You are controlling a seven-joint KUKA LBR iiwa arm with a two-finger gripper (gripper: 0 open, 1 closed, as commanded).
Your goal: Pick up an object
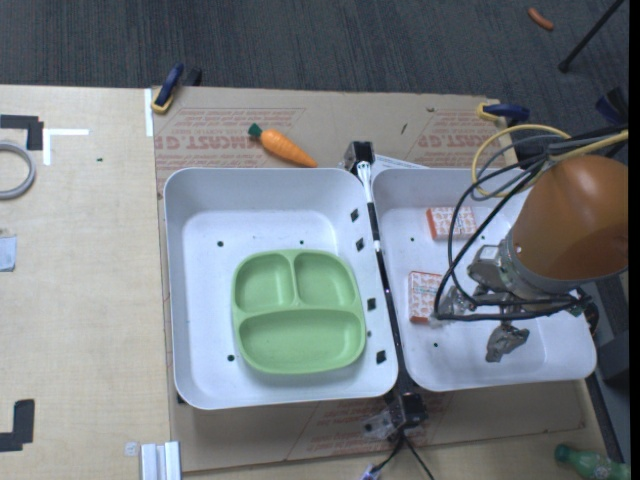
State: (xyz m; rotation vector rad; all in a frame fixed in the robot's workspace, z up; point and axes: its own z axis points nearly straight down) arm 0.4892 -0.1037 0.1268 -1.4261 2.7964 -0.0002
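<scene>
While lying flat on the right bin (560, 366) floor, two red-and-white packets: one (424, 295) near the left wall, one (445, 222) nearer the back. Grey crumpled piece (507, 341) toward the front edge. End effector (490, 298) low over the bin, between front packet and grey piece; fingers hidden by wrist and cables, so cannot tell. Left bin (190, 268) beside it, holding a green divided plate (298, 311). Toy carrot (282, 145) on the surface (80, 298) behind the bins.
</scene>
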